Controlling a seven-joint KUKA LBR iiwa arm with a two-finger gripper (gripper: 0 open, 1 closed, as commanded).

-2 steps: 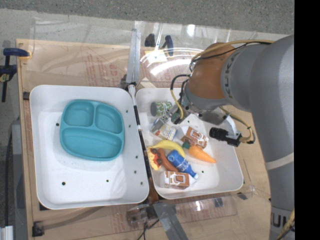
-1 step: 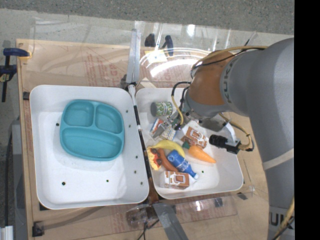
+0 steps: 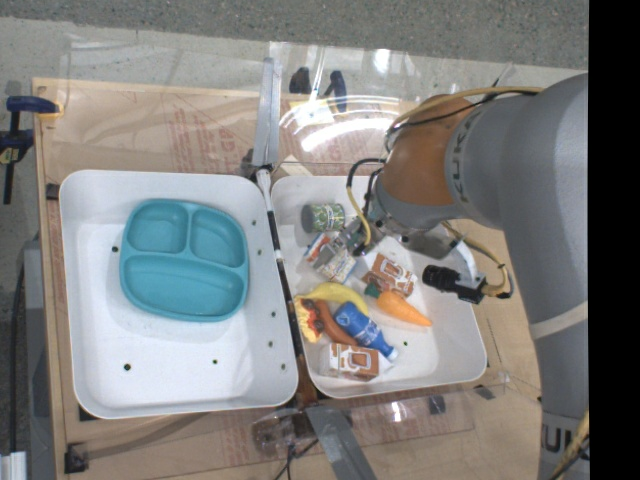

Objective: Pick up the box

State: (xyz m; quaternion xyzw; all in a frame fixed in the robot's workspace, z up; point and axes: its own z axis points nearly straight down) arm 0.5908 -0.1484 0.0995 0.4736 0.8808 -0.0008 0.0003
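arm (image 3: 500, 168): I'm seeing it reaching in from the right, orange band hanging over the back of the right bin (image 3: 455, 353).
gripper (image 3: 345, 240): sitting low in the right bin, down among the clutter near the bin's middle-left.
fingers: I can't tell from here whether they're open or closed; the wrist and the clutter are hiding the tips.
box (image 3: 328, 255): small, lying tilted right at the gripper's tip, on the bin floor by the look of it. I can't tell if it's between the fingers.
can (image 3: 323, 216): lying just behind the box.
other items: banana (image 3: 338, 294), blue bottle (image 3: 362, 330), carrot (image 3: 402, 309), carton (image 3: 352, 362) all crowding the front half of the right bin.
left bin (image 3: 90, 368): holding a teal divided tray (image 3: 184, 259), well apart from the gripper.
desk (image 3: 150, 128): carrying both bins side by side.
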